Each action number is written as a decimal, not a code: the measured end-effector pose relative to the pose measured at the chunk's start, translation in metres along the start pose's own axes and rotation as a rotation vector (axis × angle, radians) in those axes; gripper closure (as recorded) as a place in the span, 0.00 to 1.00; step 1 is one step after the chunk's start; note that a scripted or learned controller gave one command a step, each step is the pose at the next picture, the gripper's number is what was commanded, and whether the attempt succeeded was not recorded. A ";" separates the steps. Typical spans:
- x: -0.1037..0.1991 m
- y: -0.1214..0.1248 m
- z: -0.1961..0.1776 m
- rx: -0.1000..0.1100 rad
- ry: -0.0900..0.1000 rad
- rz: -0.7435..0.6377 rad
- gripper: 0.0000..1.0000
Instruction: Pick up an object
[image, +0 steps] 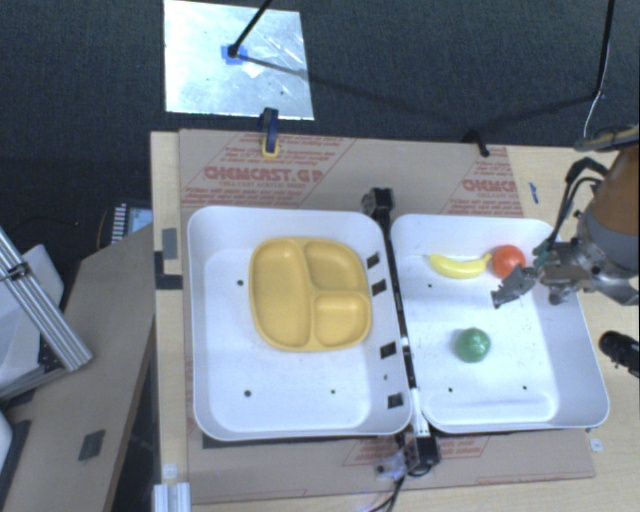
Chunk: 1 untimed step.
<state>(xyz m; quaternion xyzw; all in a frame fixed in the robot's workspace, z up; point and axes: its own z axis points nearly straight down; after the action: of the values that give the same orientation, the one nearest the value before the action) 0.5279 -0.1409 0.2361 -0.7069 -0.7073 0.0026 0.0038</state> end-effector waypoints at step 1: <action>0.000 0.002 -0.005 -0.010 -0.002 -0.003 0.00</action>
<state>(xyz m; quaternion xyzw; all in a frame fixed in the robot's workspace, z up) 0.5302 -0.1407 0.2412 -0.7060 -0.7082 -0.0003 -0.0004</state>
